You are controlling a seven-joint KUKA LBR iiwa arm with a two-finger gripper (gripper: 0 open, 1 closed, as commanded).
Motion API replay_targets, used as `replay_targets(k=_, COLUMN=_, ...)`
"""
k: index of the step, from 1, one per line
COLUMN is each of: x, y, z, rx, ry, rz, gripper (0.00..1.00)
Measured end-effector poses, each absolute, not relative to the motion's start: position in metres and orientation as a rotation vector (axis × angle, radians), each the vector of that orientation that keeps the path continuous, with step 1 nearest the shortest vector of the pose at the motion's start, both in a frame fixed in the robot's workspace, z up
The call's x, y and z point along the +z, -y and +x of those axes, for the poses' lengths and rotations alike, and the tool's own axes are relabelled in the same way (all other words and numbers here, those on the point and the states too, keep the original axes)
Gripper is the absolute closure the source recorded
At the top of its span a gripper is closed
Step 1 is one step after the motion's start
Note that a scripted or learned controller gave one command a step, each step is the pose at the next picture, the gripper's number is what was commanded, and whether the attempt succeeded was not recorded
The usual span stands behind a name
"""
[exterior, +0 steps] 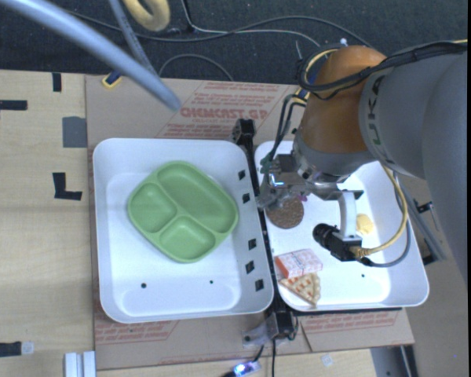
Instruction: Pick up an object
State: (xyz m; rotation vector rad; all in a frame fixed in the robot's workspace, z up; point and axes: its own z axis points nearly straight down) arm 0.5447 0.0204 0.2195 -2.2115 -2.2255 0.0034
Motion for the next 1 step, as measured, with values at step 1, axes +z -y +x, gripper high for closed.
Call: replay_targets(k=1, x=0.2117, y=-0.0681, z=0.5325, rx=0.004, ry=2.225, rz=-2.214, gripper=1.0)
